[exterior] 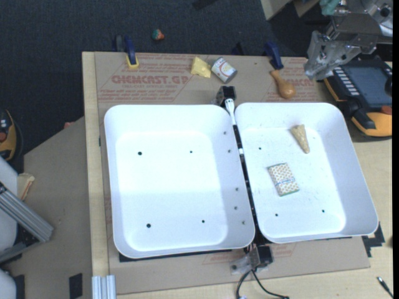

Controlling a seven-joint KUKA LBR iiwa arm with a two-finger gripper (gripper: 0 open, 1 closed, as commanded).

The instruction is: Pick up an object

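Dark blue carpet surrounds the counter [156, 80], whose brown top carries red lettering and two shallow white bins side by side. On the camera's left sits the left bin [118, 167], with a few small dark holes in its floor. Touching it along a black seam is the right bin [349, 167], which holds two objects. A patterned packet [283, 179] lies flat near the middle of that bin, turned slightly askew. A tan cone [300, 137] lies on its side toward the bin's far edge, apart from the packet.

Beyond the bins, on the bare counter, are a yellow wedge [200, 67] and, just beside it, a small box [224, 70]. A tan pear-shaped piece [283, 86] rests near the right bin's far corner. Two blue clamps [129, 50] grip the counter's far edge.

At the upper right the gripper [327, 58] hangs outside the bins, above the counter's far right corner and well apart from the packet and cone. Whether its jaws are apart or together I cannot tell.
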